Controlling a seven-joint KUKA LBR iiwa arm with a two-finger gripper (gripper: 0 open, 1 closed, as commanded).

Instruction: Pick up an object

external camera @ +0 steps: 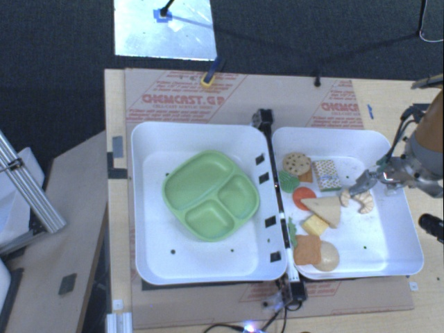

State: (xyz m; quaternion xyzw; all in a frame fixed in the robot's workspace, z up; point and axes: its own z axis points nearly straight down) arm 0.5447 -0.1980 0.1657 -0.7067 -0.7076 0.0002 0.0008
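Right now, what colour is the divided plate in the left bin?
Light green, plain with no pattern; the plate shows clearly in the camera view.

Arm (429,144) enters at rt edge: grey, rounded wrist housing w/ an orange patch above it at the frame edge. Thin dark cable loops off the upper side of the wrist, w/ a pale bracket-like bit higher up. Gripper (362,183) is metallic grey, narrower than the wrist, w/ light silvery highlights; jaws are small & dark-tipped. Separate black rounded part low at rt edge. No readable markings.
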